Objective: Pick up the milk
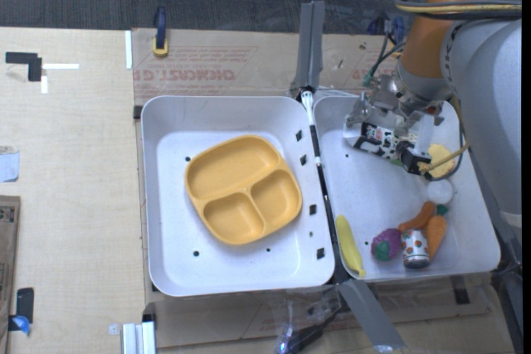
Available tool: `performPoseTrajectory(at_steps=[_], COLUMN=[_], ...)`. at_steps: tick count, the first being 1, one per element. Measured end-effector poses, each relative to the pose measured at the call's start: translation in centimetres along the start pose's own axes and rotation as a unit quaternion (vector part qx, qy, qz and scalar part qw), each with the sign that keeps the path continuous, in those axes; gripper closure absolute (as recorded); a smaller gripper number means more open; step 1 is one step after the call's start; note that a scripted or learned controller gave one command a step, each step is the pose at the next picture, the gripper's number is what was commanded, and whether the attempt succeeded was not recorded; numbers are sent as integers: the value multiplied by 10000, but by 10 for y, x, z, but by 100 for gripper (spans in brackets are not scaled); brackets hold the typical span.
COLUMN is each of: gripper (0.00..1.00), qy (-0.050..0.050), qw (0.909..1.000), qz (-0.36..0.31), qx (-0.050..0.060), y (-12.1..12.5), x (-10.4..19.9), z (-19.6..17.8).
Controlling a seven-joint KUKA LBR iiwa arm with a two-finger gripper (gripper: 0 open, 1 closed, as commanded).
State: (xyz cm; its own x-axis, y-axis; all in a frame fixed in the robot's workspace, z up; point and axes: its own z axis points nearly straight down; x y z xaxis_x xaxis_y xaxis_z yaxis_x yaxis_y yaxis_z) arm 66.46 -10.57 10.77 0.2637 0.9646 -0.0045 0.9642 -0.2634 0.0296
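Under jaws (383, 128), milk (379, 138) partly hidden

I see the gripper (383, 127) low over the right bin (365, 195), directly at the black-and-white milk carton (383, 140), which lies tilted near the bin's far wall. A banana (442, 161) lies just beside it. A yellow divided plate (242, 189) sits in the left bin (166, 203). Carrots (427, 225), a can (416, 249) and a corn cob (349, 245) lie at the right bin's near end.

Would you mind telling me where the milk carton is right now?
The milk carton lies in the upper part of the right bin, directly under the gripper, with the banana just to its right.
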Motion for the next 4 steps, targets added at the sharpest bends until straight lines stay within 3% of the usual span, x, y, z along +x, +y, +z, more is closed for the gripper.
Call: performPoseTrajectory(at_steps=[1, 2, 3, 4], gripper=[0, 0, 0, 0], qy=[38, -14, 58, 59], qw=[9837, 9604, 9608, 9512], qz=[-1796, -2784, -2769, -3085], qx=[-28, -70, 148, 80], y=[-21, -50, -6, -57], x=[-34, -12, 4, -31], z=[0, -2, -14, 11])
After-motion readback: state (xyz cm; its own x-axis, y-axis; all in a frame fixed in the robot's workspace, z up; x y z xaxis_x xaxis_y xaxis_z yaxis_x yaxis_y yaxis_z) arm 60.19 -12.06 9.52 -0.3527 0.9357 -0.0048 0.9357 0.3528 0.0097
